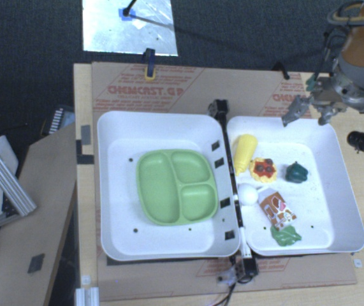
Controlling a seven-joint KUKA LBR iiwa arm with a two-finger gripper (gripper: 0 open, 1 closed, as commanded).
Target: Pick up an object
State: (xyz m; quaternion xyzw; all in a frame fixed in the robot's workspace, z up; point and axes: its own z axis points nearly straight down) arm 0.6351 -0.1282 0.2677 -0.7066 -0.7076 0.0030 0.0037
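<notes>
Hovering above the far right corner of the right bin [341,171]: gripper [309,115], fingers spread, gripping nothing. Lying in that bin, well apart from it: yellow bottle [244,152] against the divider, pizza toy [264,168], dark green toy [296,172], white egg [248,195], gingerbread house [277,209], green leaf [287,236]. Sitting in the left bin [115,171]: green plate [174,187]. Advising: targeting the dark green toy, nearest and standing clear; centring before descending; avoiding the crowded cluster.

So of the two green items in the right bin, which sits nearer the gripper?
The dark green one, by the bin's right side, sits nearer the gripper. The lighter green one lies at the near edge, below the brown-and-white toy.
</notes>
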